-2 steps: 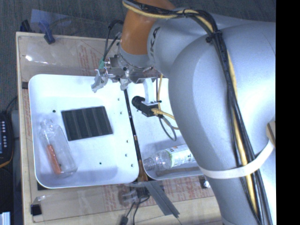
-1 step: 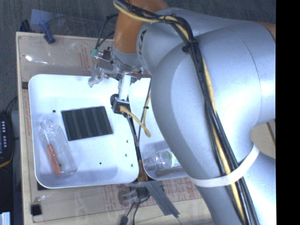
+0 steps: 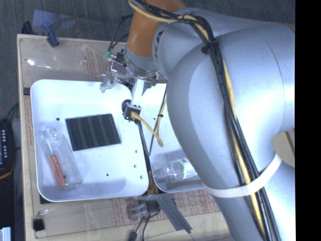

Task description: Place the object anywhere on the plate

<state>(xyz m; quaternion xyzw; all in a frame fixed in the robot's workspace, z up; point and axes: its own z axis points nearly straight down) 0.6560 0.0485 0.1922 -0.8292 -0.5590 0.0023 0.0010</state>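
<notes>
A dark grey ribbed rectangular plate (image 3: 94, 131) lies flat in the middle of the left white bin (image 3: 40, 92). A clear plastic container with an orange piece inside (image 3: 60, 162) lies to the plate's left, near the bin's front left corner. My gripper (image 3: 107, 81) hangs over the bin's far edge, beyond the plate's far right corner and apart from both things. I see nothing held in it. A clear plastic bottle with a pale label (image 3: 175, 172) lies in the right bin, partly hidden by my arm.
My large grey arm (image 3: 225, 109) covers most of the right bin (image 3: 165, 187). A clear plastic sheet and a dark clip (image 3: 51, 38) lie on the bench beyond the left bin. Dark fittings (image 3: 155, 207) stand at the bench's front edge.
</notes>
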